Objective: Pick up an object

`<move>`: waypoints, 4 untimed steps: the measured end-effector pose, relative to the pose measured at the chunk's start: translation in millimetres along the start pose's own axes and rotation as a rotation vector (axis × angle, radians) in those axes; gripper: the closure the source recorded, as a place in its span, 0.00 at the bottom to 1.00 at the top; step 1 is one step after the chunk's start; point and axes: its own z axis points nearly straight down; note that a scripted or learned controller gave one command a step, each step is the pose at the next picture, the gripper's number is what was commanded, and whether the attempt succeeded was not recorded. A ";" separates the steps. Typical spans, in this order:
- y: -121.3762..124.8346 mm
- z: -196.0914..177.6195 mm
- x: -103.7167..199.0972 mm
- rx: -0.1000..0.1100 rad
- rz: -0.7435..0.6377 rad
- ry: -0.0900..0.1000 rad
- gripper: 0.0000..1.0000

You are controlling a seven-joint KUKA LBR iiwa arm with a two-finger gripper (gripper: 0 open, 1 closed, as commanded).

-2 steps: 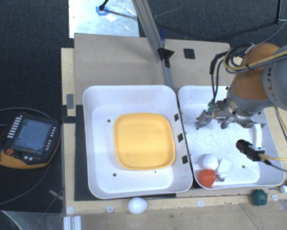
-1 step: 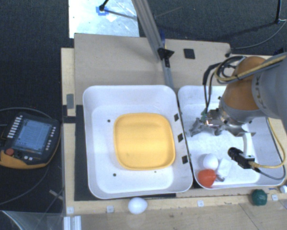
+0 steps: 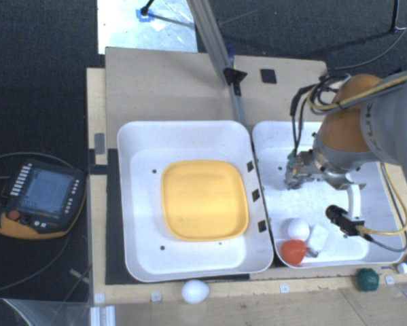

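Fingers (image 3: pixel 295 175) hover above right bin's (image 3: pixel 271 138) white floor.

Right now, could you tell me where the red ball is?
The red ball lies in the right bin's near-left corner, just below a white ball.

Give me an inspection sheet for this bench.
Surface: two white bins side by side; left bin, right bin.
Job's things: yellow plate in left bin; white ball, red ball and white block in right bin's near corner.
Clutter: white egg and green ball outside the bins.
Grippers: pincer low in right bin, holding nothing seen.
Cables: cables on the arm.
Surroundings: pendant on the floor.
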 end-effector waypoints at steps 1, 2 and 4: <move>3.3 -42.3 -0.3 -0.002 -0.001 0.000 1.00; 11.2 -100.5 -6.0 -0.004 0.000 -0.001 1.00; -1.6 -153.7 42.3 0.000 -0.004 0.001 1.00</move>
